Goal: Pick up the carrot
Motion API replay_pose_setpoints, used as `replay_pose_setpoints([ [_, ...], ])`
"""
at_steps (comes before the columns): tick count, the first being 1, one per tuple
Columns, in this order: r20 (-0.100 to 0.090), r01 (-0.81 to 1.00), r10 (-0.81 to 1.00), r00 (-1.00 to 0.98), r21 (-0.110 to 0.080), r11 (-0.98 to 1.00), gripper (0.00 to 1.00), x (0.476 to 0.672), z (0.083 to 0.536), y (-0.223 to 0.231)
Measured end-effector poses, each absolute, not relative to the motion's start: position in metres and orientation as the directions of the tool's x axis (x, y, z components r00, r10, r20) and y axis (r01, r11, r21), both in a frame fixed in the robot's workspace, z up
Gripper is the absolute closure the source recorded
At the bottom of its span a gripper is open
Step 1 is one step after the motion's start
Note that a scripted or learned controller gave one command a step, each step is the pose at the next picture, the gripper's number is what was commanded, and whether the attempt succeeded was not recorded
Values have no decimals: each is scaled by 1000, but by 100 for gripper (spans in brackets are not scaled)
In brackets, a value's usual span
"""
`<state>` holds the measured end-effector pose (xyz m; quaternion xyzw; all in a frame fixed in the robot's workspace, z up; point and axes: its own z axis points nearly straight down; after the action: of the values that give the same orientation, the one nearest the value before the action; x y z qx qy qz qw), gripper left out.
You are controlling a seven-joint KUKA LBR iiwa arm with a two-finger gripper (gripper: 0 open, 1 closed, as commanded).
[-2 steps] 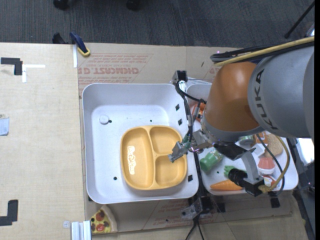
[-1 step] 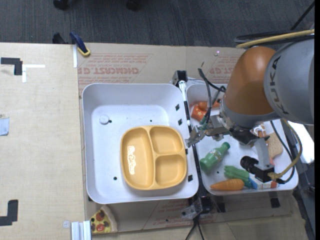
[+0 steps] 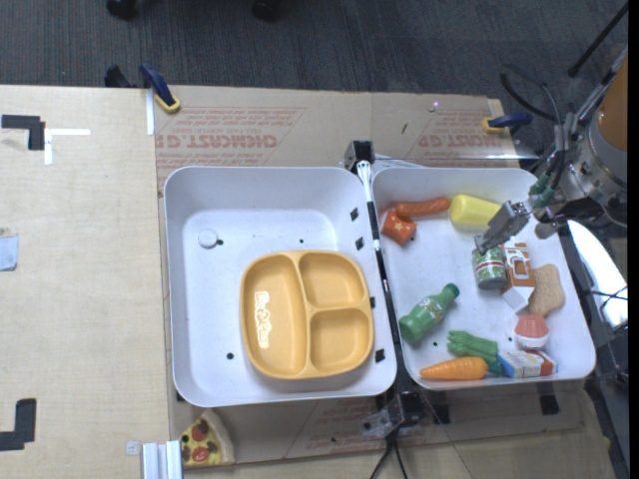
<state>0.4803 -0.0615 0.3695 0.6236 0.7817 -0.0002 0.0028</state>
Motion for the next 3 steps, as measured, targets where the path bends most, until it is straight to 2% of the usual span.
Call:
replay_pose_setpoints([
  [1,-5,920,921,-391,5,391,0,480,494,25],
  [2,-2,890,890,-455,-1,455,0,482,347,102],
  [3,1,622,622,-783,-2,783,0,483,208,120],
])
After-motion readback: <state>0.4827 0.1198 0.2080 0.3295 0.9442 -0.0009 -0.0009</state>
